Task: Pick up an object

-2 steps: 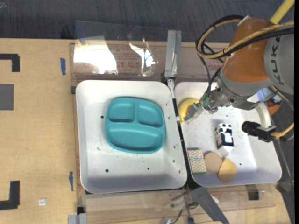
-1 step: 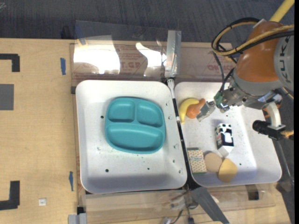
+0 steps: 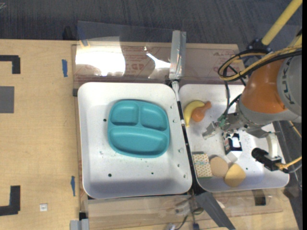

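— Bench (image 3: 38,128) first: what does it carry?

— Pale brown board with two shallow white bins side by side. The left bin (image 3: 91,176) is the broader in view. The right bin (image 3: 261,178) touches it along a dark seam.

— And the arm?

— The arm (image 3: 264,92) comes in from the right, its orange band over the right bin's far right part.

— What lies in the left bin?

— One teal plate (image 3: 139,128) with three compartments, sitting flat near the middle.

— Where is the gripper?

— The gripper (image 3: 221,127) hangs low over the middle of the right bin. Whether it is apart or together I cannot tell, and I see nothing held in it.

— Which things could be picked?

— All are in the right bin. A yellow banana (image 3: 193,110) lies at its far left, with a small orange piece (image 3: 205,108) touching its right end. Near the front edge a tan rounded lump (image 3: 218,166) touches a yellower wedge (image 3: 235,175) on its right. A patterned square packet (image 3: 201,164) lies just left of the lump, against the seam. All sit apart from the gripper.
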Controlling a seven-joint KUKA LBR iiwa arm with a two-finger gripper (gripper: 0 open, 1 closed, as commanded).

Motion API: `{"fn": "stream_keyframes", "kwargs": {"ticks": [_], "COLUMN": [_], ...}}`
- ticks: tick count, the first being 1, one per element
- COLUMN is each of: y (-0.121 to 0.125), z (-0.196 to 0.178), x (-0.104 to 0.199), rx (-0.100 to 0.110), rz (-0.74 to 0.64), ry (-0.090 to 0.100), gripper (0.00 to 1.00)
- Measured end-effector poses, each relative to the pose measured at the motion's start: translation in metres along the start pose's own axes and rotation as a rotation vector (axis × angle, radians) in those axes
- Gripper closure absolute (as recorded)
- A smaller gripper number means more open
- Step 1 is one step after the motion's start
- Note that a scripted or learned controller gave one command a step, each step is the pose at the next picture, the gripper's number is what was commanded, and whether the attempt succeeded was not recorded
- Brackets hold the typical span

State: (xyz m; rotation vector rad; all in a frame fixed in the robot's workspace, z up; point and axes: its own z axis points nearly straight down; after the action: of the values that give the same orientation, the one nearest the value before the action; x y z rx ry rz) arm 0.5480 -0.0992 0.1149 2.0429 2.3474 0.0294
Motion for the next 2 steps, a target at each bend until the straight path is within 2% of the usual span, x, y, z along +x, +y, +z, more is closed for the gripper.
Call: {"fn": "stream_keyframes", "kwargs": {"ticks": [1, 2], "y": [0.047, 0.01], "z": [-0.133, -0.054], "x": [0.024, -0.01], "rx": [0.019, 0.037], "rz": [0.038, -0.148], "ry": [0.007, 0.014], "gripper": [0.0, 0.0]}}
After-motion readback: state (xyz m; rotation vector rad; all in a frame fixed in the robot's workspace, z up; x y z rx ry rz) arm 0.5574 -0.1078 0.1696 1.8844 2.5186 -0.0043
